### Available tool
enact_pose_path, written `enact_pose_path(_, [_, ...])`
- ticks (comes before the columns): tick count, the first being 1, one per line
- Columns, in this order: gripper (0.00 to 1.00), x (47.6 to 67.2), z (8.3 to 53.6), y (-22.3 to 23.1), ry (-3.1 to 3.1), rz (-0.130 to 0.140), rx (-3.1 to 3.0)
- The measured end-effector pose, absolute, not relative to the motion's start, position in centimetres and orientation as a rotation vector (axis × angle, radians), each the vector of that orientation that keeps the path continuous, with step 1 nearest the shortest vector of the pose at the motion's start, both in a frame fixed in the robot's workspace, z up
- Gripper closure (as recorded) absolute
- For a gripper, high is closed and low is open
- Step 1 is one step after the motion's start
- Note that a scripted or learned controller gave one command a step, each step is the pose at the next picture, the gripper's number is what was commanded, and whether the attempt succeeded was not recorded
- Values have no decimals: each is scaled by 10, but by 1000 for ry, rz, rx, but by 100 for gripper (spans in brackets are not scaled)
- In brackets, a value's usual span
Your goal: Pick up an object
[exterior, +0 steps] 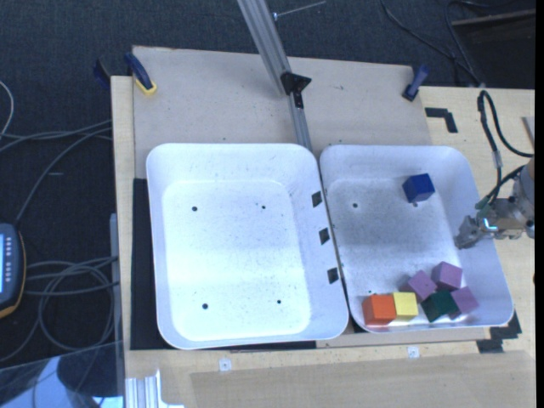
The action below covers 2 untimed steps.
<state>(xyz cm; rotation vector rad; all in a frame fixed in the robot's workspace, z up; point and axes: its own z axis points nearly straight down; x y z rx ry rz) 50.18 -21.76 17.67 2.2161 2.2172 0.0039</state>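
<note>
- Tabletop (255, 381) first, its front edge closest to me; pale wood, with a tan board (221, 100) laid over the back half and dark carpet all round.
- Left bin (170, 164), white, shallow, speckled with dark dust and a few small holes; sits left of centre, touching or just beside the right bin along the middle seam.
- Right bin (374, 164), same kind, holds all the loose things.
- Grey metal pole (263, 32) slants down from the top of the view to the seam between the bins, black bracket on it near the board's back edge.
- Cables (51, 270) loop on the carpet at left, next to a dark device with an orange edge.
- Hand (480, 228) at the right bin's right rim, about midway along that side, low over the wall; blurred and partly cut off, so cannot tell if it is open or closed; nothing visible between its tips.
- Blue block (417, 187), alone in the far part of the right bin, well apart from the rest, left of the hand.
- Cluster in the near right corner of the right bin, packed close: orange block (380, 308) leftmost, yellow block (405, 304) just beside it, dark green block (439, 305) next, with three purple blocks (447, 274) around them at back and right.
- Blue clamps (140, 73) at the board's back corners, left and right.
</note>
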Motion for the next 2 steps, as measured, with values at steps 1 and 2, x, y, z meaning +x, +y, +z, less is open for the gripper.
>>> enact_pose_path(1, [100, 500, 221, -218, 2219, 4, 2215])
enact_pose_path(2, [100, 503, 285, -218, 2217, 6, 2213])
